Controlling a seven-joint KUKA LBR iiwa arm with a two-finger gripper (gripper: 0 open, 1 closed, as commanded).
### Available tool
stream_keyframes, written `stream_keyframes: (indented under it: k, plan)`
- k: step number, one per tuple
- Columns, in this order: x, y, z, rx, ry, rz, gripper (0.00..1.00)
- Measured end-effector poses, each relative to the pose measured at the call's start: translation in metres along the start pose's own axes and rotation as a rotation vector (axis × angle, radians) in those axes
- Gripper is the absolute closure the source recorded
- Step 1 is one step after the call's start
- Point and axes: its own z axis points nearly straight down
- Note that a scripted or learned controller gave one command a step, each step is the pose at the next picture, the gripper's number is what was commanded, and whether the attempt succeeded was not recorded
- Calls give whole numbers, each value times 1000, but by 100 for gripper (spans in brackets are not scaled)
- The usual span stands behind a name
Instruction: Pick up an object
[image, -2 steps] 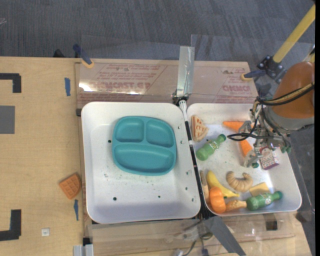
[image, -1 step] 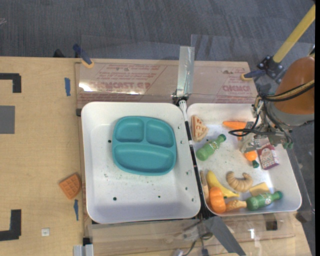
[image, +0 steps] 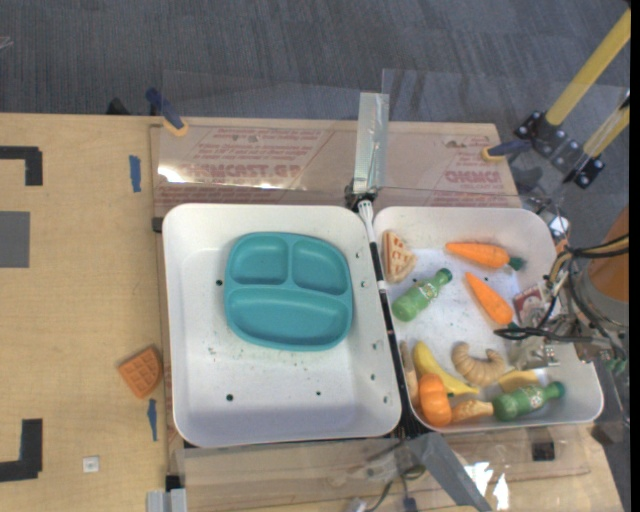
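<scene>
The right bin (image: 452, 224) holds several toy foods. A waffle wedge (image: 398, 256) lies at its left wall, with a green bottle (image: 421, 295) just below it. Two carrots lie further right, one at the back (image: 482, 254) and one nearer the middle (image: 489, 297). Along the front are a banana (image: 438, 368), a tan croissant (image: 480, 362), an orange fruit (image: 434, 397) and a second green bottle (image: 527, 400). My gripper (image: 541, 340) hangs low over the bin's right side, beside the croissant and above the second bottle. Cables and wrist parts clutter it.
The left bin (image: 190, 330) holds a teal divided plate (image: 289, 290). An orange waffle piece (image: 140, 371) lies on the wooden bench to the left. Clear panels (image: 372, 140) stand behind the bins. Yellow poles (image: 590, 70) cross the upper right.
</scene>
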Motion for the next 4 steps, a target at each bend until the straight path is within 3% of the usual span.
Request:
stream_keyframes:
  k: [1, 2, 3, 4]
  plan:
    - [-1, 1, 0, 0, -2, -3, 0]
    - [-23, 45, 0, 0, -7, -106, 0]
    - [-81, 67, 1, -2, -6, -142, 0]
    - [-137, 107, 0, -3, 10, -191, 0]
